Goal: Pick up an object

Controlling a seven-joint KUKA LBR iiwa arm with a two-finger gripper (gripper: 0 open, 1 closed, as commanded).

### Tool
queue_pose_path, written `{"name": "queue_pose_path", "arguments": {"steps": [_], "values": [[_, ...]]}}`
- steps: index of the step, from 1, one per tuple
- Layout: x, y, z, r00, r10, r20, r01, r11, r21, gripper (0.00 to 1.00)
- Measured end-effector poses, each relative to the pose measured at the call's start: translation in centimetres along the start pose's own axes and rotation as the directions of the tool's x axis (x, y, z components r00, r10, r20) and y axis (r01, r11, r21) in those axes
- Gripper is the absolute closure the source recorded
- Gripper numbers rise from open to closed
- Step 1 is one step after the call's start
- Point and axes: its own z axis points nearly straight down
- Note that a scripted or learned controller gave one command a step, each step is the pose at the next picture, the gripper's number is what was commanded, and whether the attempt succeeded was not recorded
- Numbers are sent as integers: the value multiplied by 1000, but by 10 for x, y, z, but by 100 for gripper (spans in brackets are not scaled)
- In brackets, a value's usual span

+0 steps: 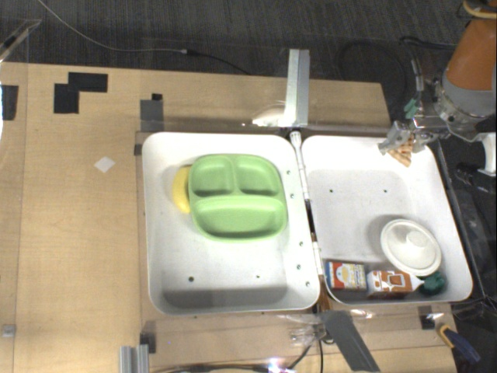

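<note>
Your wooden table (78, 231) carries two white bins; the end effector (401, 148) hangs over the right bin's (357, 208) far right corner. I cannot tell whether it is spread, so you're at the approach: next, descend on the white bowl (410, 245).

Fixed above the bench (70, 208), looking down at a slant on both bins (163, 278), from some way off.
</note>
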Motion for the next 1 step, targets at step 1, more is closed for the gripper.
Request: {"name": "queue_pose_path", "arguments": {"steps": [1], "values": [[72,-31,-10,996,-93,-2,93,996,3,100]]}}
